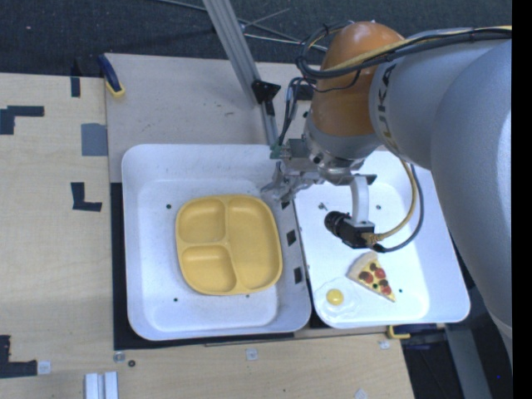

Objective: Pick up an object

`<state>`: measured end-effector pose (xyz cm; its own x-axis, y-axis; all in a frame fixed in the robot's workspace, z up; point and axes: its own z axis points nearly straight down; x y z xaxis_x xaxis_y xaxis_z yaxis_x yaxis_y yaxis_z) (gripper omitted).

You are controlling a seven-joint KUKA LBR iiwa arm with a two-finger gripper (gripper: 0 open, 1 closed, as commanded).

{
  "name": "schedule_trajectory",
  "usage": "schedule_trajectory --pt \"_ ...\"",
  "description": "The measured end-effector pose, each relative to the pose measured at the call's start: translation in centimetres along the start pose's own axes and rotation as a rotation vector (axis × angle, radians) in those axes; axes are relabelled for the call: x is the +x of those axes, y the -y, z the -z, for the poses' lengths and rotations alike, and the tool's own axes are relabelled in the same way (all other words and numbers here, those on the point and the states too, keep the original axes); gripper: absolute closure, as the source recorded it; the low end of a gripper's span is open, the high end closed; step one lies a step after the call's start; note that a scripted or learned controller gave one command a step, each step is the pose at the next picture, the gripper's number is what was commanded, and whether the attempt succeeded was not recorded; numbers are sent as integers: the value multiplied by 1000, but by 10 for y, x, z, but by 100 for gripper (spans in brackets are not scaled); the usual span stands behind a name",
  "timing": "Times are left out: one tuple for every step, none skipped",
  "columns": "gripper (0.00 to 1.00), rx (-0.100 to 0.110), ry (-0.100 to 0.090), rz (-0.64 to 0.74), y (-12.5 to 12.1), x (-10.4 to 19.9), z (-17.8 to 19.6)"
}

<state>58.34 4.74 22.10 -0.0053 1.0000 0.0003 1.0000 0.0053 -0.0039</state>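
Three things lie in the bins before us as candidates for picking: a yellow divided plate (229,244), a toy pizza slice (373,277) and a toy fried egg (335,298). We see the plate flat on the floor of the left bin (141,223), its three compartments facing up, slightly turned against the bin's edges. The pizza slice and the fried egg sit in the right bin (432,298), close to its near rim, the egg just to the left of the slice and apart from it. None of the three is touched by the robot. The hand (287,181) hangs above the seam where the two bins meet, near their far side, well apart from the plate's upper right corner; we cannot tell how its grip stands, as the wrist hides it. A black fitting (347,228) on a yellow cable (407,223) dangles from the arm (449,115) over the right bin. An orange band (353,52) caps the wrist. Both bins rest on the pale desk (50,248), which carries dark tape marks (83,198) at its left.
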Motion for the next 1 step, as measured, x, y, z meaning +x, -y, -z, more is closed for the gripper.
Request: schedule_trajectory --pt "100 -1 0 1 1 54 -10"
